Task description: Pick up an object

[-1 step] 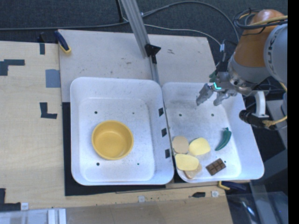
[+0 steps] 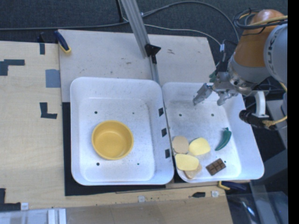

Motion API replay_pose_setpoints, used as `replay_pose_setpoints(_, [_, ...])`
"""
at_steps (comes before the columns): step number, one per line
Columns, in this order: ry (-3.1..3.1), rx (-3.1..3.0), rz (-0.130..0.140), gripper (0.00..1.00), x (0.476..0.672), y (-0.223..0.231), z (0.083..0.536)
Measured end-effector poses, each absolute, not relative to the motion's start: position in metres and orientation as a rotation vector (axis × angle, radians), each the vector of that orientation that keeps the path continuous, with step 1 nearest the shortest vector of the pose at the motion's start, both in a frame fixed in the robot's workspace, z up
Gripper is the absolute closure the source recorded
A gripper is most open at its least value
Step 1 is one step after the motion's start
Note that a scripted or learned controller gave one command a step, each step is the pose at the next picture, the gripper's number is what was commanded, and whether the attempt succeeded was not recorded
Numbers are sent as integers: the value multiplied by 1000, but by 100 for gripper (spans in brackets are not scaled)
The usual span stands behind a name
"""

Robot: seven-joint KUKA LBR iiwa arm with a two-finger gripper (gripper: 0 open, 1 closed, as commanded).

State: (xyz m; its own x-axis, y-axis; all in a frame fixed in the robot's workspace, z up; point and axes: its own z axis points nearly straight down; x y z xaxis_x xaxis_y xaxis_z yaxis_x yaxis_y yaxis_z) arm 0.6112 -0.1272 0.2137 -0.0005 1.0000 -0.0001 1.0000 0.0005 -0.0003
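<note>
Above the far part of the right bin, the gripper is seen with its two fingers spread apart, and nothing is held between them. Near the front of this bin, a green pepper, a brown chocolate piece, and several pale yellow food pieces are lying. A yellow bowl is placed in the left bin.

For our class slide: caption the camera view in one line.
Pincer hovers open over the right bin; yellow bowl sits in the left bin.
</note>
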Motion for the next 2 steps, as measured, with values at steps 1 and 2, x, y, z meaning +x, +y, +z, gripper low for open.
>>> replay_pose_setpoints(1, [-2219,-2218,5,0,605,-123,153])
replay_pose_setpoints(2, [-2219,-2218,5,0,608,-126,91])
